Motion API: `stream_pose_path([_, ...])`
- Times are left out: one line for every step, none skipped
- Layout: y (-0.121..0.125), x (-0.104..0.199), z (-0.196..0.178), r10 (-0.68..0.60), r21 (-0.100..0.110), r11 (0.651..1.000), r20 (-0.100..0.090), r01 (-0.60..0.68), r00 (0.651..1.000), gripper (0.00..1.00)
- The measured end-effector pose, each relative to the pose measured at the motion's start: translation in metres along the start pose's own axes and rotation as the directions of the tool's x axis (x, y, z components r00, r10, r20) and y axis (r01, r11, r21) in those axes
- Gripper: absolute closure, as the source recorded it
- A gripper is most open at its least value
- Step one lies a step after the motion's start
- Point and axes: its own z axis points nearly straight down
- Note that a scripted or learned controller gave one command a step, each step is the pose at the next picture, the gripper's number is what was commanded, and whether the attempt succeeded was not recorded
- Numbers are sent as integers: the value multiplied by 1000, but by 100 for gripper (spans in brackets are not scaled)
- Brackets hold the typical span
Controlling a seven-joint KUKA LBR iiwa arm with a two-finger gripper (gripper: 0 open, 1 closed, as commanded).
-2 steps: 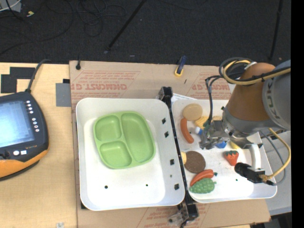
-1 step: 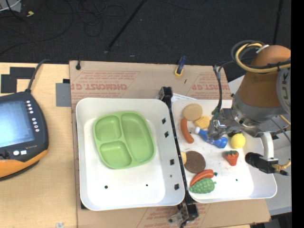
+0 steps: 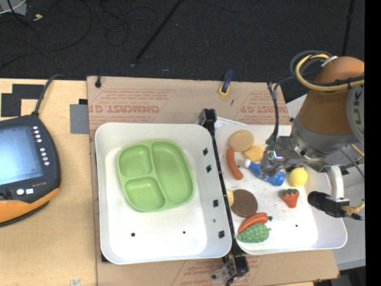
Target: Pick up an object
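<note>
The blue toy [image 3: 266,173] lies in the right bin [image 3: 324,237], directly under the claw [image 3: 275,159], which sits low over it; whether the claw is apart, together or clamped on anything cannot be told, because the metal tip blurs into the toy beneath.

Taking the blue toy as the landmark: a yellow ball [image 3: 297,176] rests just to its right, a hot dog [image 3: 234,163] just to its left, a round bun [image 3: 241,140] and a yellow piece [image 3: 254,154] just beyond it, a strawberry [image 3: 290,197] nearer the front on the right, and a brown cookie [image 3: 244,202], a red pepper [image 3: 253,220] and green grapes [image 3: 254,233] toward the front. A green divided plate [image 3: 156,175] lies well to the left, in the left bin [image 3: 113,219].

The likely trouble is crowding. The claw could catch the ball or the yellow piece and push the toy aside, or pinch only an edge so it slips on the lift.
</note>
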Motion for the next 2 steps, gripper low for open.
stream_pose_path([51,21,-7,-5,-3,1000,0,5,1000,100])
stream_pose_path([52,16,-10,-3,-1,1000,1,3,1000,100])
